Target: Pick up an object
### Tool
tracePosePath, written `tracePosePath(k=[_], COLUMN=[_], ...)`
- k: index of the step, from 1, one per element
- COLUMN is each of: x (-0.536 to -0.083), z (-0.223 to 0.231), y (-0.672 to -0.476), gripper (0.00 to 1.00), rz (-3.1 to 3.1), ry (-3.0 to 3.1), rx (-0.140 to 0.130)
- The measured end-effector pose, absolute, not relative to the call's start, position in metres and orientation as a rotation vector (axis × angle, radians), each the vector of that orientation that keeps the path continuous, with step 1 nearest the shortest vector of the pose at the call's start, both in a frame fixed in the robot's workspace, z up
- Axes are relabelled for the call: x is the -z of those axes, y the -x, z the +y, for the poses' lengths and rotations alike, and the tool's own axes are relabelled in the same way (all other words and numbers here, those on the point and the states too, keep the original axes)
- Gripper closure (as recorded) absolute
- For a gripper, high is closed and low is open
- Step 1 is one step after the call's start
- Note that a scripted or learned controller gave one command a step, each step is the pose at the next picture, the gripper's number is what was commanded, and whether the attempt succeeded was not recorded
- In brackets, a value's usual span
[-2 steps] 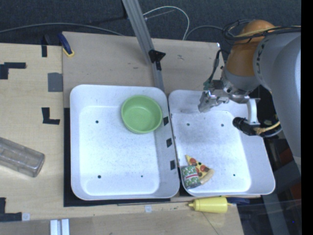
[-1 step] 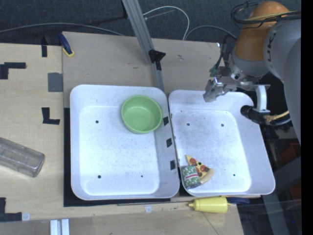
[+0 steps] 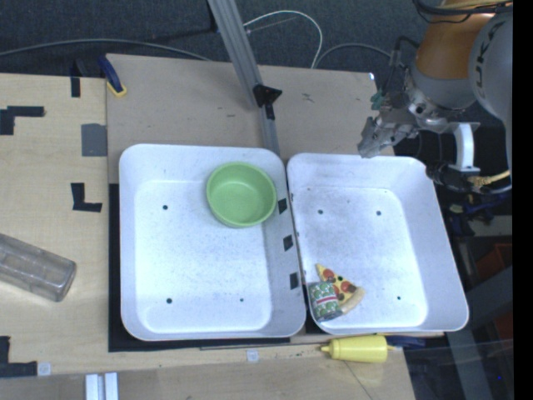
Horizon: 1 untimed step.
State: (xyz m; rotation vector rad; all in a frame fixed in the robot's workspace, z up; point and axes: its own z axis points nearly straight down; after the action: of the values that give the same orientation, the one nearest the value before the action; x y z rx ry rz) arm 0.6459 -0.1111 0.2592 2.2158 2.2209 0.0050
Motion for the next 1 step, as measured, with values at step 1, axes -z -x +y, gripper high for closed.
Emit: tracePosePath(k=[1], x=[-0.2436], z=[-0.0572], y=[-0.6524], gripper=[1.0], rz=[2.23], ry=[-2.217], rx=[0.001])
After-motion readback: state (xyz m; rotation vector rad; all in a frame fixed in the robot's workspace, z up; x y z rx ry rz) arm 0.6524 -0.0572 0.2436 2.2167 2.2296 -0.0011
